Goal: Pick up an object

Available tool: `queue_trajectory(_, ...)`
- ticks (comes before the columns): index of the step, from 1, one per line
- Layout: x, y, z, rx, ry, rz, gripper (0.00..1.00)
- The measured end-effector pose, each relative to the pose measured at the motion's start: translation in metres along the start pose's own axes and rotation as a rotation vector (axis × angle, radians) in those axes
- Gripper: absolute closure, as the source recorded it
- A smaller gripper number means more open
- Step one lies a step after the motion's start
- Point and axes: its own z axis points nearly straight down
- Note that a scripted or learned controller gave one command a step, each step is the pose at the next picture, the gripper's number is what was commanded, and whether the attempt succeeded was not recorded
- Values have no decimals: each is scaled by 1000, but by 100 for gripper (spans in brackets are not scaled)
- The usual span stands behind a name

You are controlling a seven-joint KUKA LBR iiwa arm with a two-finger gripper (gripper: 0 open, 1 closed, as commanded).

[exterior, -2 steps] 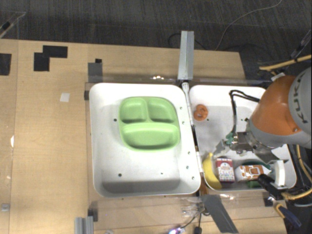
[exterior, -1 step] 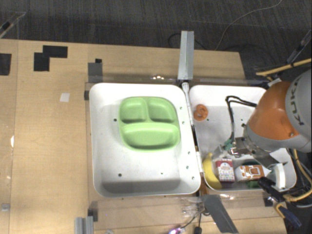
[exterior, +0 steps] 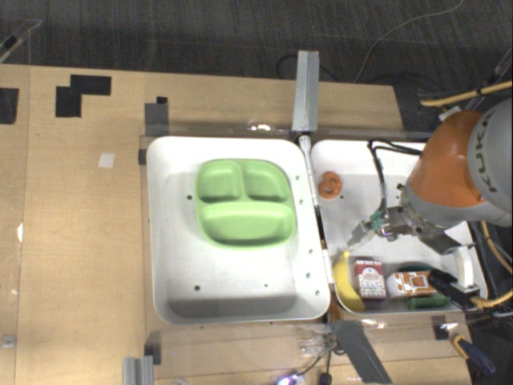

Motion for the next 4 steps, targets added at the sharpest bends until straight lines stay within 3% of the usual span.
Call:
queue_trajectory(1,1,-28,-15,1,0,15,0)
queue_trajectory(2,-8,-26,38,-9,-1,-79,0)
queue_trajectory(3,-17,62,38,-17,-7,-189,0)
queue_trajectory(4,-29,132,40,-11,-6,-286,0)
